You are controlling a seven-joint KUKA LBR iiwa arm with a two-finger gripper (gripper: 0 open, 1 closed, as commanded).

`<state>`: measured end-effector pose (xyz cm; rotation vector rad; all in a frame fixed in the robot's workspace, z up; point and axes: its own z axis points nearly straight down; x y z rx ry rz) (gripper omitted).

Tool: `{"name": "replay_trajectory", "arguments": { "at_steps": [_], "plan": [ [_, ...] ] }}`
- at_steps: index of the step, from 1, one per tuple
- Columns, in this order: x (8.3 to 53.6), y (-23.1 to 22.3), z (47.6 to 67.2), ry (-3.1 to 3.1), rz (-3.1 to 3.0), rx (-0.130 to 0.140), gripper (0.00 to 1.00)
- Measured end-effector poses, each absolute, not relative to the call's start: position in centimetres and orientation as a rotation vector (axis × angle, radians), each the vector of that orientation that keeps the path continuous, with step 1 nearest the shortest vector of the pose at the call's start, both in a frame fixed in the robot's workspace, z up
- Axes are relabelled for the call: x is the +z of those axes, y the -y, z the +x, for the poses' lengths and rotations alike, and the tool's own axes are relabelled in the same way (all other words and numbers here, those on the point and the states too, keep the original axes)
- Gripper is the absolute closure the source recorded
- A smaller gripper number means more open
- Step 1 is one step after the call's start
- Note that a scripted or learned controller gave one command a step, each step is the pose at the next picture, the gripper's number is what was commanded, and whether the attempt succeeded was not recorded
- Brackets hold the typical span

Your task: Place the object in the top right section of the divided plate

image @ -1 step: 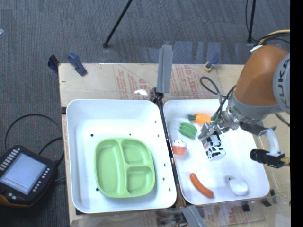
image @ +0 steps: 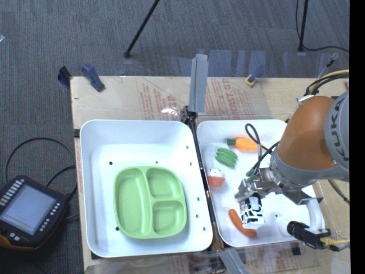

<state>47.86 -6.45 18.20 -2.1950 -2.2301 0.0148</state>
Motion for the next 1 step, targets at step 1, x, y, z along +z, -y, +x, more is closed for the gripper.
{"name": "replay_trajectory", "arguments": {
  "at_steps": [1],
  "plan": [
    [18.3, 5.02, 50.52, 2.496, -1.893, 0.009, 1.0]
  ]
}}
